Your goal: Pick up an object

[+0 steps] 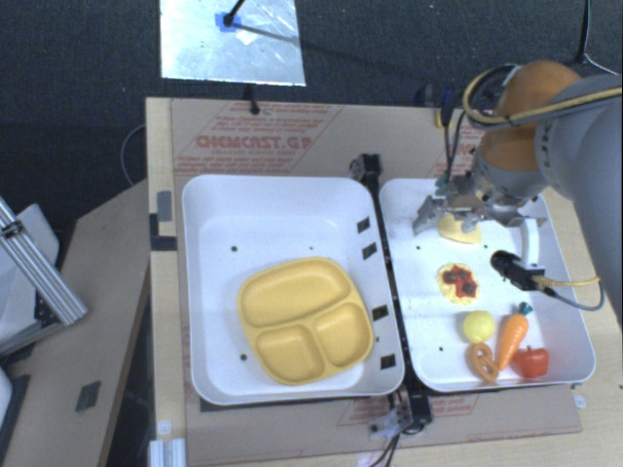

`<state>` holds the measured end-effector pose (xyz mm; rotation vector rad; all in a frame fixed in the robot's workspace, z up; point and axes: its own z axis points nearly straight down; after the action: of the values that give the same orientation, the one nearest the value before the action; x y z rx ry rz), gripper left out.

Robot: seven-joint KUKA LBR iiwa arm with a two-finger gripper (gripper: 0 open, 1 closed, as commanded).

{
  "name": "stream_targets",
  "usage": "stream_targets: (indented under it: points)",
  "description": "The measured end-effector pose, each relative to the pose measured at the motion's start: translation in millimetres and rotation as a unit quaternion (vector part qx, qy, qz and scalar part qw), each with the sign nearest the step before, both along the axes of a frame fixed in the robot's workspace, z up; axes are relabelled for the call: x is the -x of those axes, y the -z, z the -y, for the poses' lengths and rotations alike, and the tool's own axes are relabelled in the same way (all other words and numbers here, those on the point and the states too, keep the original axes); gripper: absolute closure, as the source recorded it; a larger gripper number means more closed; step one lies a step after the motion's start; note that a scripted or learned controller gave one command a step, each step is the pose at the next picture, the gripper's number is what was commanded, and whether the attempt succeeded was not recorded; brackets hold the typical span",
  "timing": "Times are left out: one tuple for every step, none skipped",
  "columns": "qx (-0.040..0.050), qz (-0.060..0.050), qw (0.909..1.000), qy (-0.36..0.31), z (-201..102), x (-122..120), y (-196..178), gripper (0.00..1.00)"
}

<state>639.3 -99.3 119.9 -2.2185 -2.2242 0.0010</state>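
My gripper [451,212] hangs low over the back of the right bin [574,290], open. One grey finger [425,216] shows just left of a pale yellow food piece [458,228] that lies on the bin floor under the wrist. Nothing is lifted. Nearer the front of this bin lie a round pizza-like piece [458,281], a yellow lemon [477,326], an orange carrot [511,339], a pretzel [481,361] and a red piece [531,360].
The left bin [209,261] holds a yellow divided tray [306,318]. A black divider [382,261] runs between the bins. A black cable part [514,267] hangs from the arm over the right bin. The arm's orange band [531,90] rises at back right.
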Motion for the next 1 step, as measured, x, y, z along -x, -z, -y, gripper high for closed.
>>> stream_targets:
  points:
    - [0.0004, 0.003, 1.0000, 0.000, 0.2, -1.3, -13.0, 1.00]
